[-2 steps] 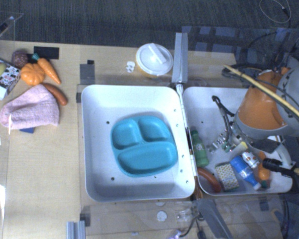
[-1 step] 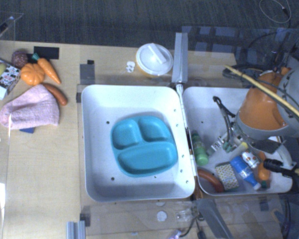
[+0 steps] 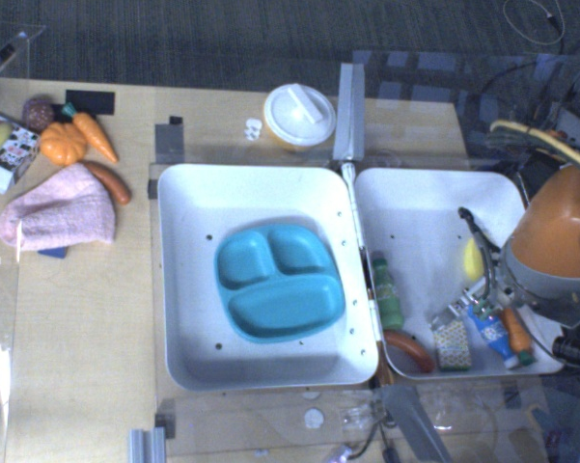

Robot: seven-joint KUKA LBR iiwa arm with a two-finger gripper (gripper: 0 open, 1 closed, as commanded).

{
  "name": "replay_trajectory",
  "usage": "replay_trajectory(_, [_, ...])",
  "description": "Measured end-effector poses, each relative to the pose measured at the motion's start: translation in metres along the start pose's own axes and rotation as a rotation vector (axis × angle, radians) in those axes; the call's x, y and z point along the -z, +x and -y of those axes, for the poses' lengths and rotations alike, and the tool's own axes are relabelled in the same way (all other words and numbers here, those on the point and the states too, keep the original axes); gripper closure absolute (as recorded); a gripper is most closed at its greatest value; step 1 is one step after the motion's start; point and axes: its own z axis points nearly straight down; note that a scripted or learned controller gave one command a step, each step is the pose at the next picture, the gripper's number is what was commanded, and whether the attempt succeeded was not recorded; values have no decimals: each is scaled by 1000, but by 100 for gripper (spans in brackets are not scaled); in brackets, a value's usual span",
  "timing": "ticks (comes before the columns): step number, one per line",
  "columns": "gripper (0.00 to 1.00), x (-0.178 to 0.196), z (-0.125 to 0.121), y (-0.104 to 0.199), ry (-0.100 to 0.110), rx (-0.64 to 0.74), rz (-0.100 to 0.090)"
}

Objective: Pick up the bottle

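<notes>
A green bottle [image 3: 387,297] lies along the left wall of the right bin [image 3: 420,201], its neck pointing toward the far side. My gripper [image 3: 475,302] hangs low over the right part of that bin, below the grey wrist and orange band [image 3: 558,228]. It sits roughly a hand's width to the right of the bottle, above a cluster of small items. Nothing of the bottle is between the fingers.
In the right bin lie a sausage [image 3: 408,347], a speckled sponge [image 3: 452,343], a yellow piece [image 3: 474,258], a blue-white tube [image 3: 489,334] and a small carrot [image 3: 517,334]. The left bin [image 3: 188,258] holds a blue divided plate [image 3: 280,280]. Toy food and a pink cloth [image 3: 58,210] lie at far left.
</notes>
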Motion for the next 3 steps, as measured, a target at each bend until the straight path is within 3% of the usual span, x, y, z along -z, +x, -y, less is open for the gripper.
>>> replay_trajectory(1, [0,-18,27,-47,-10,-322,6])
replay_trajectory(2, [100,-5,24,-49,-16,-319,14])
replay_trajectory(3, [100,57,-21,-14,1,-578,0])
